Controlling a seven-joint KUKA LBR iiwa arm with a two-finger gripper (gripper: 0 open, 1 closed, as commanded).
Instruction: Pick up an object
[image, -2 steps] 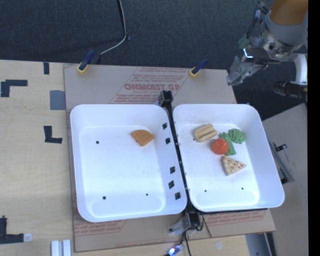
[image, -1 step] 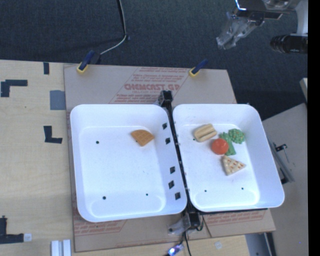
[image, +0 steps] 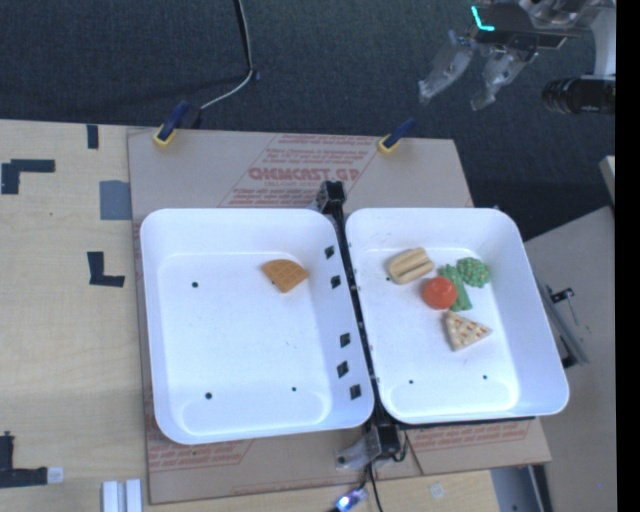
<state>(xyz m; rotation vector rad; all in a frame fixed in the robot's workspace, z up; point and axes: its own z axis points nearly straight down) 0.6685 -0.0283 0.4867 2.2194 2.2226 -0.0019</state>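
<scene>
Pincer (image: 470, 80): fingers apart, nothing between them, raised beyond the bins (well clear).
Progress: nothing picked; tomato (image: 439, 292) untouched.

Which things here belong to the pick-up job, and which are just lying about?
Job:
tool, open, above the bench
orange wedge
bread roll
tomato
green vegetable
waffle slice

Lying about:
yellow clamps
cardboard sheet
black cable

Wooden bench (image: 60, 330) against dark blue carpet (image: 330, 60).
</scene>
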